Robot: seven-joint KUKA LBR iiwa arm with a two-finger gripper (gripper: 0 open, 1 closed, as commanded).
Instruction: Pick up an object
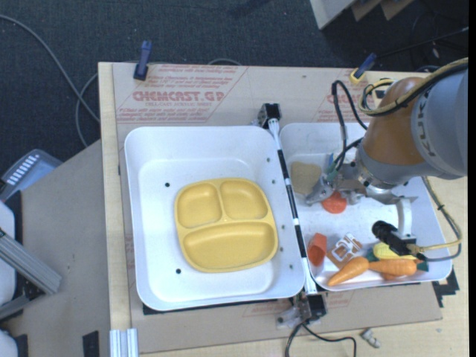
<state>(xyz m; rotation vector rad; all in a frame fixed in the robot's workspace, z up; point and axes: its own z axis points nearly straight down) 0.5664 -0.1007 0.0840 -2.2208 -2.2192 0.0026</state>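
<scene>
My gripper (326,190) reaches down into the right bin (312,136) near its left wall, with the grey arm and its orange band (398,121) above it. A red round object (335,204) lies right beside and just below the gripper tip; whether they touch is unclear. A tan flat piece (303,175) rests just left of the gripper. Further toward the front lie an orange-red piece (317,248), a small white and brown item (343,248), a yellow item (384,252) and two carrots (349,271) (396,268).
The left bin (149,162) holds a yellow divided plate (224,223). A black divider rail (286,192) runs between the two bins. The bench has clamps at its far edge (142,59).
</scene>
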